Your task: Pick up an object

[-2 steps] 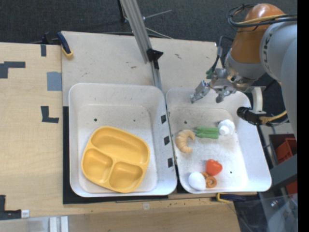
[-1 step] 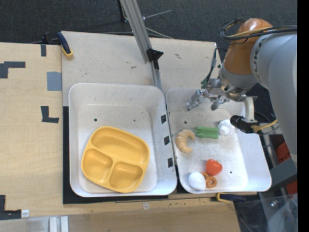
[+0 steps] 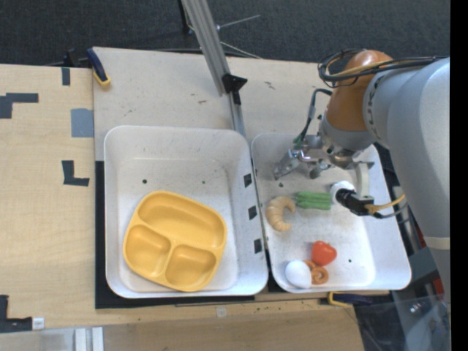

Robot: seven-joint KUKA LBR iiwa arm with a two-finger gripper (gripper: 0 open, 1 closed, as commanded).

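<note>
Lying in the right bin [image 3: 380, 269], the objects sit in two groups: a green piece [image 3: 314, 200] beside a tan croissant [image 3: 280, 213] near the middle, and a red piece [image 3: 323, 253], a white egg [image 3: 297, 273] and a small orange bit [image 3: 318, 273] toward the front. Above them, the gripper [image 3: 287, 168] hangs over the bin's back part with nothing visibly between its fingers, though how far they are parted cannot be told. A yellow divided tray [image 3: 174, 240] rests in the left bin [image 3: 175, 152].
</note>
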